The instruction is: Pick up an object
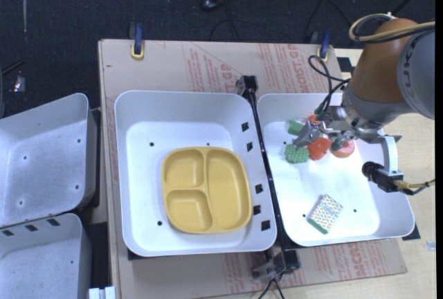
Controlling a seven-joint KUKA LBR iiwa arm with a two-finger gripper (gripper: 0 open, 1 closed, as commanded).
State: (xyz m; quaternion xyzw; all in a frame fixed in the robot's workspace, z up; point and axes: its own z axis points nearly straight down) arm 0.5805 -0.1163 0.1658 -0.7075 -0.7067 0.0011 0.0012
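Observation:
My gripper (313, 134) hangs low over the back of the right bin (387, 221), reaching in from the right. Right beneath and beside it lies a tight cluster of small objects. The cluster holds a green knobbly piece (297, 154), a red-orange round one (319, 149), a reddish-pink one (342, 147) and a small green piece (296, 127). The gripper's tip overlaps the cluster, and I cannot make out whether anything sits in it. A green and white patterned packet (325, 213) lies alone near the front of the same bin.
The left bin (138, 152) bears a yellow divided plate (207, 189) at its middle. A black divider (261, 166) runs between the bins. A black fitting with a cable (379, 176) sticks out over the right bin's right side.

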